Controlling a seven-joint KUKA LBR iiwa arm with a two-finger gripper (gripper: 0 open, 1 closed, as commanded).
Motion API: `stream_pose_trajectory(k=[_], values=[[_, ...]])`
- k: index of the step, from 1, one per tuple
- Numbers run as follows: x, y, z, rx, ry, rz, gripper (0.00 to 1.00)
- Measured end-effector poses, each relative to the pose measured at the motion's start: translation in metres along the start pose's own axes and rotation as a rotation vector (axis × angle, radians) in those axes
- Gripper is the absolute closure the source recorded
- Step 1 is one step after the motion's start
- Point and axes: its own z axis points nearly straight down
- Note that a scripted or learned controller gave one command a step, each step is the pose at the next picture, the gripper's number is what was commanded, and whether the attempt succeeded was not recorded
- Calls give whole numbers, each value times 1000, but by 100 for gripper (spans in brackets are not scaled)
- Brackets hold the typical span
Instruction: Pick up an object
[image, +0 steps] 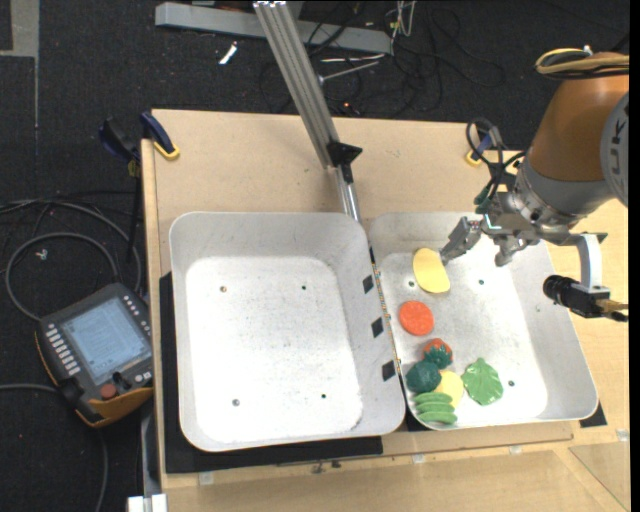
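Observation:
Several toy foods lie in the right bin (540, 340). A pale yellow oval piece (431, 270) sits near its far left. Below it is an orange-red round piece (417, 318). A cluster at the near edge holds a small red piece (437, 351), a dark green piece (422, 377), a yellow piece (451, 386), a light green leafy piece (482, 382) and a green pod (435, 407). My gripper (484, 243) hangs open above the far part of the right bin, just right of the yellow oval, with nothing between its fingers.
The left bin (200, 250) lies beside the right one, with black tabs along the shared wall. A slanted metal pole (305, 90) crosses the bench's far side. Clamps sit at the far corners of the bench. A teach pendant (95, 345) lies off the bench at left.

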Motion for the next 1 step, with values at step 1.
stream_pose_trajectory(k=[1], values=[[0, 0, -2, -3, -1, 1, 0]])
